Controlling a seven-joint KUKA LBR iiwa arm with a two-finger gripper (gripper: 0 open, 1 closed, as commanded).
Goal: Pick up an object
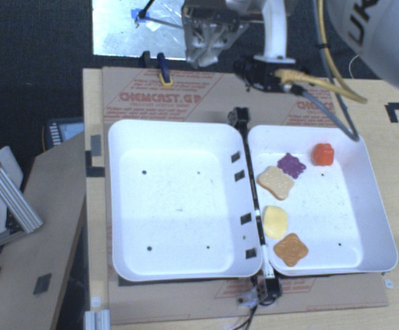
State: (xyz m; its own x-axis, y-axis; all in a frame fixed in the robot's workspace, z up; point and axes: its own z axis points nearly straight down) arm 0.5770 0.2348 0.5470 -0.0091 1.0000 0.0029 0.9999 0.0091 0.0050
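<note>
Five small pieces in the right bin (364, 184): red block (323, 154) toward the far corner, purple piece (292, 164) just left of it, touching the toast-shaped slice (276, 182); nearer, pale yellow piece (275, 221), then brown waffle-like piece (291, 249). Left bin (123, 184) alongside. Claw (202, 52) high beyond the bins, above the counter (96, 102), grasping nothing; spread or pressed together, cannot tell.

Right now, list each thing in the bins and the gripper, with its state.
gripper: raised above the bench, behind the bins, holding nothing.
orange block: resting in right bin.
purple piece: lying flat, touching toast slice.
yellow piece: flat by divider.
brown cookie: flat, near front.
</note>
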